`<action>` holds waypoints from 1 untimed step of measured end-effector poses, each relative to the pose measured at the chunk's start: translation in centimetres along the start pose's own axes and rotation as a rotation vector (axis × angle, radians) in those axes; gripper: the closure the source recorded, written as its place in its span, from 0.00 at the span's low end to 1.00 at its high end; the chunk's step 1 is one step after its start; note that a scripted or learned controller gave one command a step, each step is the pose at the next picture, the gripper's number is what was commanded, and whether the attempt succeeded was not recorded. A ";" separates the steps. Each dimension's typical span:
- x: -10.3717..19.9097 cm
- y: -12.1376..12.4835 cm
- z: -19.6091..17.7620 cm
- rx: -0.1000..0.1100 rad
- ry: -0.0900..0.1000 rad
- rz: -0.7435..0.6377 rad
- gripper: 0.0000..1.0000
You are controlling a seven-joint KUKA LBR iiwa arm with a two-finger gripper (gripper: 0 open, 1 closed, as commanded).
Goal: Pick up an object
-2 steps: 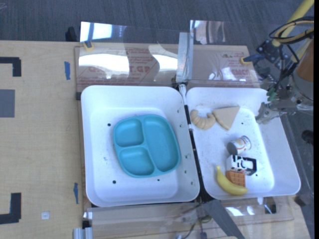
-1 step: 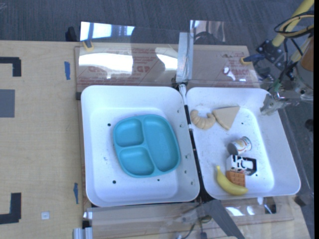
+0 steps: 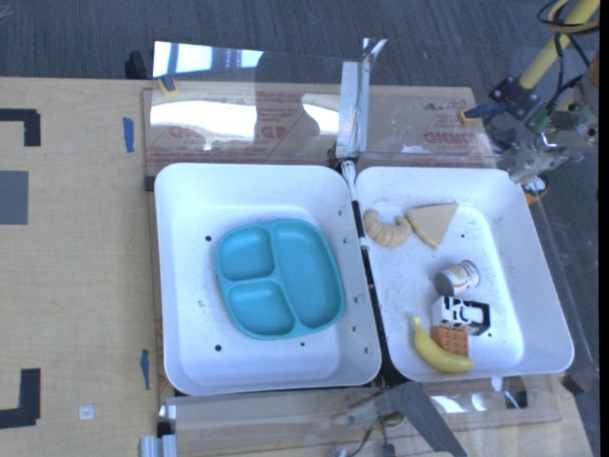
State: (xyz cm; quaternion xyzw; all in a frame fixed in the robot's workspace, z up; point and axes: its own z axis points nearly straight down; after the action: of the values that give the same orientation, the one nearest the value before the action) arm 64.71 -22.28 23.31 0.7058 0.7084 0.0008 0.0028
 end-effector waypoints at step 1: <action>0.1 1.5 -2.0 -0.001 0.000 -0.001 1.00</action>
State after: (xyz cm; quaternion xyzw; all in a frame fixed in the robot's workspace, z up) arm 66.17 -22.21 25.30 0.7055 0.7087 0.0009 0.0032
